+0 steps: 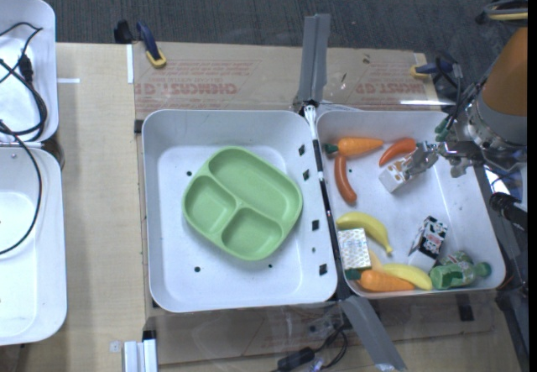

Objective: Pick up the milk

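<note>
A: Where is the milk (431, 238)?
B: In the right bin (470, 274), lower right part, lying alone near a green bottle (457, 274).
A: And the tool (417, 162)?
B: Higher up in that bin, its fingers clamped on a small white box (394, 177), beside an orange pepper (396, 149).

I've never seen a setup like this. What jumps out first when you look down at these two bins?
A green plate with three compartments lies in the middle of the left bin. The right bin holds bright toy food: carrots, bananas, a red pepper, and a black-and-white milk carton near its right side. The arm's hand hovers by a small white box at the top.
</note>
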{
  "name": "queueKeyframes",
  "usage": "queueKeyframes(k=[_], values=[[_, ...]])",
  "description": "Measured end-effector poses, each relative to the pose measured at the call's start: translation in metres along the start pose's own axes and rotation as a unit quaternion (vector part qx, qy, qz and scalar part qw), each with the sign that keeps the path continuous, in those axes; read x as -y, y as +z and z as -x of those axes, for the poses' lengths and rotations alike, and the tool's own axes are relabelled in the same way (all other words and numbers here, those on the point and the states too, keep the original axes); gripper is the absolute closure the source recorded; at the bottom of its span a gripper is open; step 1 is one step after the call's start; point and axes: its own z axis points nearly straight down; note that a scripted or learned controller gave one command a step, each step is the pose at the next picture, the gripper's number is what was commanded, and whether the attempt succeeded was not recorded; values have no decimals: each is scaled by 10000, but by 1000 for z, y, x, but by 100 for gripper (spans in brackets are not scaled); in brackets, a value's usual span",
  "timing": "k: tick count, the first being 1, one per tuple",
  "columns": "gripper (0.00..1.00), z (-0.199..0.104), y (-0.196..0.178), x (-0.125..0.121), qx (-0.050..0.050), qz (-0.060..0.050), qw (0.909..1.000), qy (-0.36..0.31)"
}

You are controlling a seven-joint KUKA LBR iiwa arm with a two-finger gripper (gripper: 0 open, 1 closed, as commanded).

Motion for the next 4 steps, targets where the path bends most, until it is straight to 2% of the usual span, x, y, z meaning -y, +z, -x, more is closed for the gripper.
queueKeyframes(k=[1, 2, 3, 4], values=[[0, -19, 4, 10, -1, -9, 9952, 979], [0, 60, -3, -41, 6, 4, 9959, 909], [0, 41, 112, 39, -34, -18, 9919, 1270], [0, 43, 111, 79, -24, -3, 9955, 944]])
